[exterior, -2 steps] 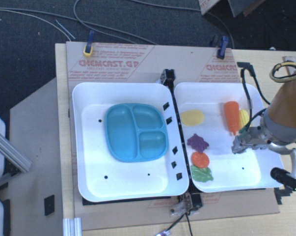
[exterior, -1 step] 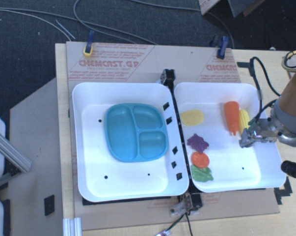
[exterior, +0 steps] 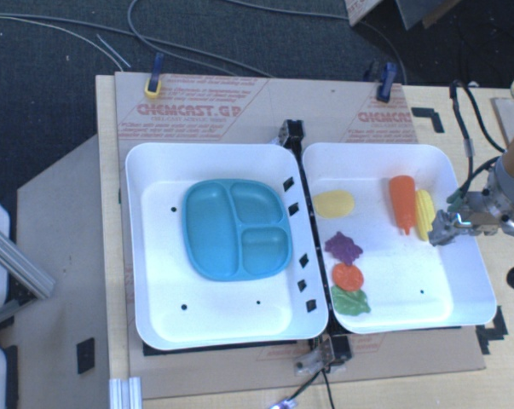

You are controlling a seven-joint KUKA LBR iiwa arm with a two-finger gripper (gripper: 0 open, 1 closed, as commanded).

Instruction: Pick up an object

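Gripper (exterior: 444,227), finger state indeterminate, sits just right of the corn (exterior: 424,212): judged light, rigid, slick; grip across its middle.

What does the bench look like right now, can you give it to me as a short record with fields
left bin: holds a blue divided plate
right bin: yellow lemon-like piece, purple piece, red-orange piece, green piece, orange carrot, yellow corn
carrot and corn: side by side, touching
tool: at the right bin's right side, just beside the corn
held: nothing seen between its fingers
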